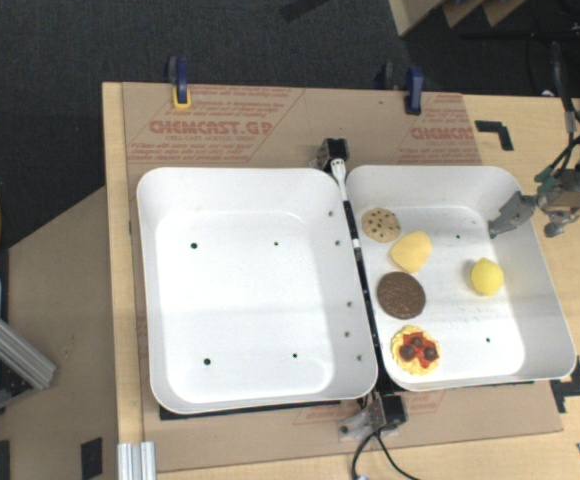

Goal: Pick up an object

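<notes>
Yellow and round, a lemon-like fruit (486, 277) lies in the right bin (530, 353), toward its right side. Left of it sits a paler yellow wedge (411, 251), with a chocolate-chip cookie (379, 224) just above that and a dark brown round cookie (401, 294) below. A small tart with red topping (416, 350) rests nearest the front rim. The left bin (160, 268) adjoins it on the cardboard-covered table (270, 118). The pincer (515, 211) hangs over the right bin's upper right corner, apart from every item; whether it is released or clenched cannot be told.
</notes>
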